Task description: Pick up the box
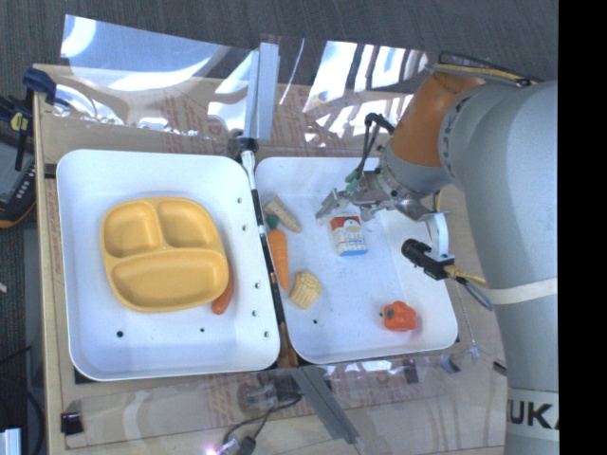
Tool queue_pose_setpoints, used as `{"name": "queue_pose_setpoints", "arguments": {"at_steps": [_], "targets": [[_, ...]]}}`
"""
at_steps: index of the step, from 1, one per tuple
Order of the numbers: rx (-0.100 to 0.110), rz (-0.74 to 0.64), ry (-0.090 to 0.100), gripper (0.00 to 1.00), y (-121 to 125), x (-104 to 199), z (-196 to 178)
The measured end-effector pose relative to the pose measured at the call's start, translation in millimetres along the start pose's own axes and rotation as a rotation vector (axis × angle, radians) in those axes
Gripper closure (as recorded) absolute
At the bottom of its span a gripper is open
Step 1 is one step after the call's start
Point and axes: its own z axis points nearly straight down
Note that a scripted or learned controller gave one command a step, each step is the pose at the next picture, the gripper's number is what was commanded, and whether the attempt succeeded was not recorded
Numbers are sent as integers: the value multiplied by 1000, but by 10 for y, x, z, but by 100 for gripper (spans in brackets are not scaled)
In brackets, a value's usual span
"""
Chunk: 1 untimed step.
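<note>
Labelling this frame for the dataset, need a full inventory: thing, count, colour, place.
bins: 2, white, side by side on the bench
divided plate: 1, yellow, left bin
sausage-like piece: 1, reddish, left bin, at the plate's lower right edge
box: 1, white with red and blue print, right bin, below the gripper
carrot: 1, orange, right bin, left side
corn piece: 1, pale yellow, right bin
beige piece: 1, right bin, upper left
pepper: 1, red-orange, right bin, lower right
gripper: 1, grey, above the box
arm: 1, grey with orange band, right side

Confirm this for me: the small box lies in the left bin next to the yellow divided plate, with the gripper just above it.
One thing is wrong: the box lies in the right bin, not the left. The camera view shows it there on the bin floor, with the gripper just above it. The yellow divided plate sits in the left bin, apart from the box.
</note>
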Motion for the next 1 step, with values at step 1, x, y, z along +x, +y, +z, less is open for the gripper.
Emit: {"name": "queue_pose_setpoints", "arguments": {"at_steps": [1], "targets": [[-2, -2, 1, 100, 11, 8, -105]]}}
